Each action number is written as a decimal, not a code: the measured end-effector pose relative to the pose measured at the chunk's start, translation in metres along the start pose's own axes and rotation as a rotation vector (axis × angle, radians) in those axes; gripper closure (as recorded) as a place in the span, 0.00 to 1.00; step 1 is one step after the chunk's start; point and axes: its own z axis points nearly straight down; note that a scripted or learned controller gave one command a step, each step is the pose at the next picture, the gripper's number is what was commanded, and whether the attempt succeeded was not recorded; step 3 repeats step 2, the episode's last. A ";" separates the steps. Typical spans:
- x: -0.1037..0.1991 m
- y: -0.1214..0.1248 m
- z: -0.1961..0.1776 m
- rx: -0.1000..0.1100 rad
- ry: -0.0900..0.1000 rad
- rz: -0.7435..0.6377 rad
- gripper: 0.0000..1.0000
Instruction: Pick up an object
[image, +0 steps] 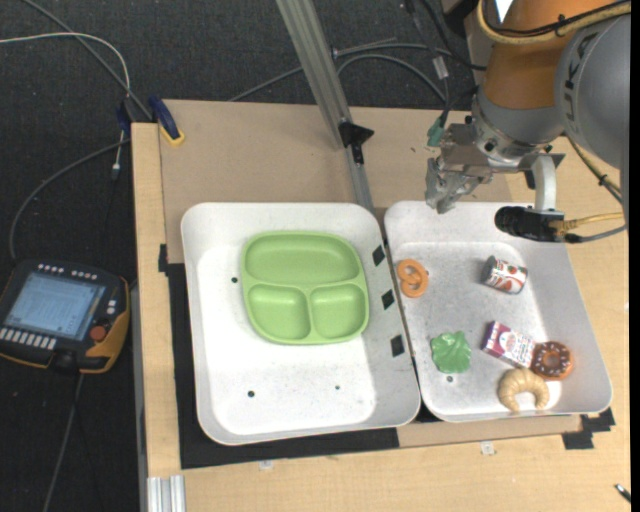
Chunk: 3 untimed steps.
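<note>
A grey and orange robot arm reaches in from the right, its hand (447, 190) hovering over the far edge of the right bin (440, 395); its fingers look pressed nearly together with nothing between them. Loose in that bin, for picking, lie a pretzel (411, 278), a small can (506, 275), a green leafy toy (451, 351), a carton (508, 344), a doughnut (551, 358) and a croissant (525, 388). The left bin (215, 395) holds a green divided plate (303, 287).

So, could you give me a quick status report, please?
Gripper above right bin's far edge, holding nothing. Pretzel, can, croissant untouched. Nothing in the way.
</note>
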 end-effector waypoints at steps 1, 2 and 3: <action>0.050 -0.002 0.015 0.003 0.000 0.001 1.00; 0.105 0.000 0.008 -0.002 0.001 -0.001 1.00; 0.105 0.000 0.008 -0.002 0.001 -0.001 1.00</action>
